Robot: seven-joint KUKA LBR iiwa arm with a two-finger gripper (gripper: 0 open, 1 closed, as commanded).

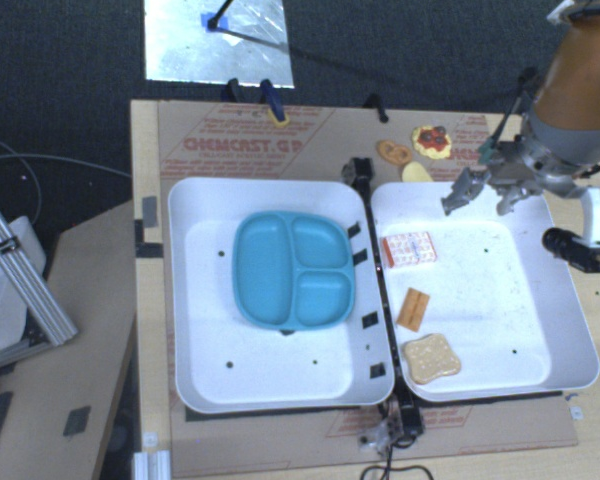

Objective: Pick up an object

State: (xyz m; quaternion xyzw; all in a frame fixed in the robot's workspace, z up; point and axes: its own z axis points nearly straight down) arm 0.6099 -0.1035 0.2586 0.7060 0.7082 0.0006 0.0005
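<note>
Two white bins on the surface. Left bin (200, 368): one blue divided tray (292, 270). Right bin (540, 308): three items along its left side — patterned card (408, 250), cracker (412, 309), toast slice (431, 358). Right half bare. Claw (490, 194) released, fingers spread, grasping nothing, above the far rim.

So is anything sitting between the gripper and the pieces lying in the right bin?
Nothing visible. The gripper hangs open over the right bin's far edge. The red-and-white card, orange cracker and toast slice lie apart on bare white floor along its left side, with nothing on top of them.
</note>
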